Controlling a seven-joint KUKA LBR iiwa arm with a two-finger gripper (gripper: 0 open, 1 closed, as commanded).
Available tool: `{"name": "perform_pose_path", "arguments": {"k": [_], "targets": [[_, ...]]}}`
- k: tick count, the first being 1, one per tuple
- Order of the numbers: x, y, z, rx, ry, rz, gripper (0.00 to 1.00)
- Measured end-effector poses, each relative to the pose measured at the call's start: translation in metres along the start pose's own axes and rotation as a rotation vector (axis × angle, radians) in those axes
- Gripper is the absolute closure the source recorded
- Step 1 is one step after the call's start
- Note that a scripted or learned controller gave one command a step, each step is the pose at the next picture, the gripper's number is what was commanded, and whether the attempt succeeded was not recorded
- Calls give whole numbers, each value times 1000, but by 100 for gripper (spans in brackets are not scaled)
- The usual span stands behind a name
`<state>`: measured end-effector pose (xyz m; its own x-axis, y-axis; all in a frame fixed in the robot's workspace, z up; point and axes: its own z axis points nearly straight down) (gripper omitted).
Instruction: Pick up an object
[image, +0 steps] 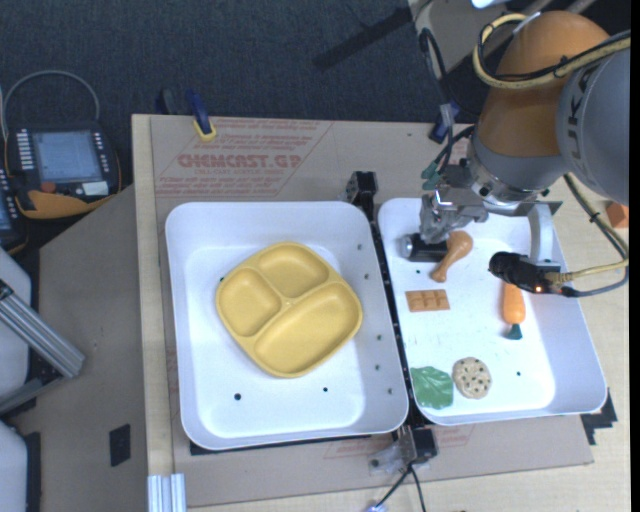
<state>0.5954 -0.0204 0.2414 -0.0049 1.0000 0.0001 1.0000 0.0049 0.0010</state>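
The right bin (560, 390) holds several toy foods: a tan drumstick (453, 255), a flat tan cracker (427, 301), an orange carrot (513, 303), a chocolate-chip cookie (472, 377) and a green leaf (432, 387). My gripper (438, 232) is low in the bin's back left corner, right at the drumstick's upper end. The drumstick lies slanted just beside and below it, and whether they touch is unclear. The grey arm with its orange band comes in from the upper right.
A yellow divided plate (290, 307) lies in the left bin (200, 400). A black clamp (361, 187) sits at the back between the bins. A black sensor with a cable (520, 271) hangs over the right bin near the carrot.
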Motion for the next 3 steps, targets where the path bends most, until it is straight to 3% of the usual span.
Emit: {"name": "perform_pose_path", "arguments": {"k": [2,3], "targets": [[99,47,24,-2,0,0,100],[97,46,23,-1,-1,4,0]]}}
